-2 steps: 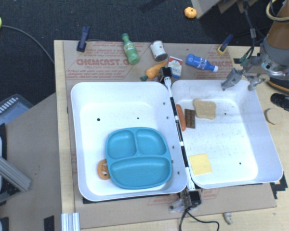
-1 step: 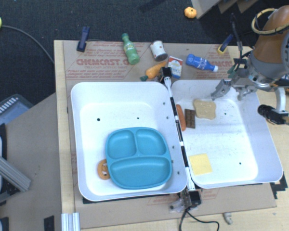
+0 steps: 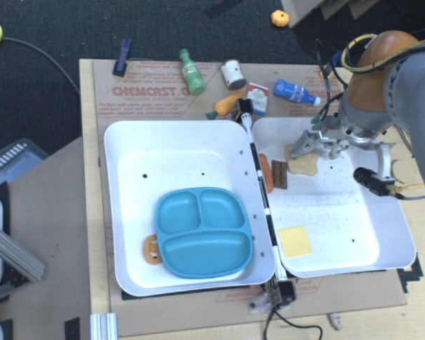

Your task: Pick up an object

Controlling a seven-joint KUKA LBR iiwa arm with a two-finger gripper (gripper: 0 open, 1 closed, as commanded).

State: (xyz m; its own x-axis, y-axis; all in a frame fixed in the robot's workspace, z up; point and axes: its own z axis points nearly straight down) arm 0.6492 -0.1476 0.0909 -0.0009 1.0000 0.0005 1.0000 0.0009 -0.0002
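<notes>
My gripper (image 3: 313,151) hangs low over the back of the right bin (image 3: 389,250), open, with nothing between its fingers. A piece of toast (image 3: 304,166) lies just under and in front of the left finger, touching or nearly touching it. To the toast's left lie a brown strip (image 3: 278,176) and an orange sausage (image 3: 266,172), close to the bin's left wall. A yellow cheese square (image 3: 295,241) lies flat near the front of the same bin.
The left bin (image 3: 127,161) holds a blue divided plate (image 3: 202,232) and a small pretzel (image 3: 151,250). Behind the bins lie a green bottle (image 3: 192,73), a blue bottle (image 3: 295,92), a can (image 3: 233,74) and other small items. A black cable part (image 3: 372,181) hangs beside the wrist.
</notes>
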